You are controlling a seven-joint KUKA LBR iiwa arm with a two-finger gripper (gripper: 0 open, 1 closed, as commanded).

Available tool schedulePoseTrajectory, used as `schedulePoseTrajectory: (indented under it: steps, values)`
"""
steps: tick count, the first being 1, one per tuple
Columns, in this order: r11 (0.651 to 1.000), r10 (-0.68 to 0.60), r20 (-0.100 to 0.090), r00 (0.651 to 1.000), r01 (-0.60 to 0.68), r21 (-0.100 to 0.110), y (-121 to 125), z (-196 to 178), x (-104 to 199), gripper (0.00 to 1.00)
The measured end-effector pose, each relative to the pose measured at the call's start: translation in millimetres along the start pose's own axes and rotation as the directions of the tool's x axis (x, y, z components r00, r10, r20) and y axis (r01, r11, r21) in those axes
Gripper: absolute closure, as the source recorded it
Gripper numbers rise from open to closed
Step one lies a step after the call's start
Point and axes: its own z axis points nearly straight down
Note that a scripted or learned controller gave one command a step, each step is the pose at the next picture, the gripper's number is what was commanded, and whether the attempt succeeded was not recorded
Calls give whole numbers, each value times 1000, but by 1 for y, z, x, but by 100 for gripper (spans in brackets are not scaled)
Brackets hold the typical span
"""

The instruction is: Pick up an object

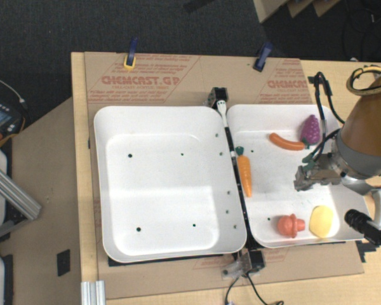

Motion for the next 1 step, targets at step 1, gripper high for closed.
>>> schedulePoseTrajectory:
  steps: [1]
  values:
    - [1000,0,1,1000,0,-2,1,-10,0,100]
